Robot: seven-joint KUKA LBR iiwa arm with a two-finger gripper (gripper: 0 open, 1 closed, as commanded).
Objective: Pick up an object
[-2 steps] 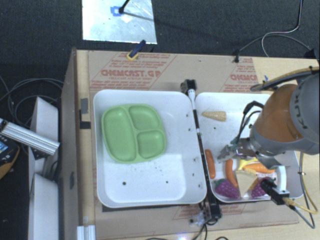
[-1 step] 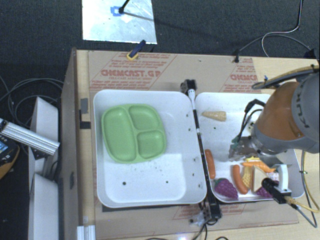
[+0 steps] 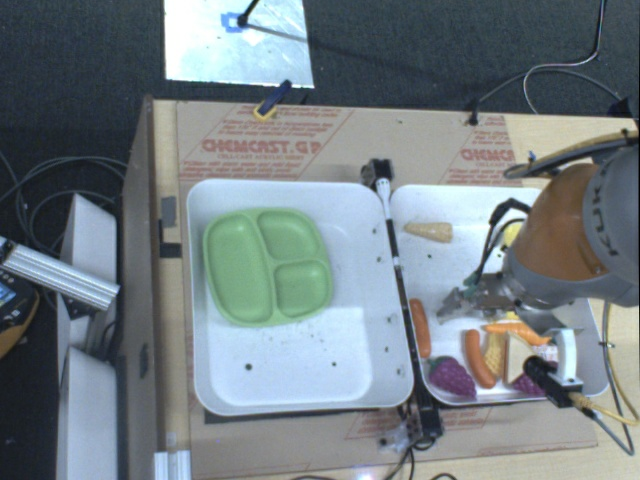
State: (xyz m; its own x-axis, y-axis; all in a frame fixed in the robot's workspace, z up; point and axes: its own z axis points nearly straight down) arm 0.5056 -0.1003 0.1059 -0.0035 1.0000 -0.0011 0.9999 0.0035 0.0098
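gripper (image 3: 462,304) over right bin (image 3: 440,263)

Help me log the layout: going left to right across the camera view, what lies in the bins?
Green divided plate in the left bin → red sausage at the right bin's left wall → purple grapes → orange sausage.

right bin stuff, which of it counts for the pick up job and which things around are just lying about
For the job:
- gripper, low over the right bin
- pale wedge
- red sausage
- orange sausage
- purple grapes

Just lying about:
- green divided plate in the left bin
- cardboard sheet under both bins
- shiny panel beyond the bench
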